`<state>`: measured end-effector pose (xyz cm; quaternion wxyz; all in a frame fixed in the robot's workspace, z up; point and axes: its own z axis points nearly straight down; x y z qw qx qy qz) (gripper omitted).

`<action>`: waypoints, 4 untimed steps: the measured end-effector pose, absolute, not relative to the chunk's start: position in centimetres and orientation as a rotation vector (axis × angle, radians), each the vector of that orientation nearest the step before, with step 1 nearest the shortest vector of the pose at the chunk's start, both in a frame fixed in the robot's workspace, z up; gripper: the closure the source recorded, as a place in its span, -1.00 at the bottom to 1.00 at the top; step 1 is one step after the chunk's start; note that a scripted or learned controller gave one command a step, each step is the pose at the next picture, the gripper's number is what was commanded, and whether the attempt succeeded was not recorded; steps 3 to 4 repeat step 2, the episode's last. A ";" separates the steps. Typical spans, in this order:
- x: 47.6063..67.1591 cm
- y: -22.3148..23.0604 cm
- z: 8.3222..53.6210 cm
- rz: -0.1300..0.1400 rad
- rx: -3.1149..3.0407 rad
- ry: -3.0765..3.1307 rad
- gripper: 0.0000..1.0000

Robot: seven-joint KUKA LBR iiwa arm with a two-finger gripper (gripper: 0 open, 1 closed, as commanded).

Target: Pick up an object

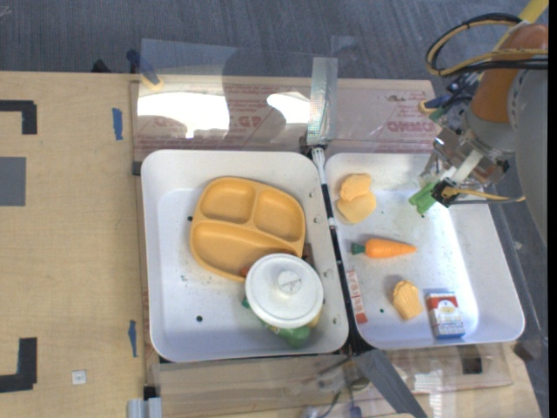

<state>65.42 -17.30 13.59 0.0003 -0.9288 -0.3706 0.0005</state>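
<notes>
in the left bin (165, 233) lie a yellow tray (248, 225) and, at its 5 o'clock, a white lidded cup (285, 290). in the right bin (496, 277) are a pale lump (356, 198), a carrot (387, 249), a small yellow piece (406, 300) and a little carton (446, 312). at 1 o'clock of the carrot the pincer (444, 190) is low, with a green piece (424, 200) at its tip. i cannot tell how wide it is open, or if it truly grips. i judge this is the grasp step; next, a lift straight up would show it.

Yellow-orange divided plate (248, 225); white lidded cup (285, 287), green base; orange carrot (387, 249); red-white-blue box (446, 313); possibly green piece (423, 200).
</notes>
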 end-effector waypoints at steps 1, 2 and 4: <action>59.4 -15.3 8.7 -0.004 -3.028 -0.841 1.00; 59.0 -12.1 14.2 -0.001 -3.115 -0.401 1.00; 59.0 -12.1 14.2 -0.001 -3.115 -0.401 1.00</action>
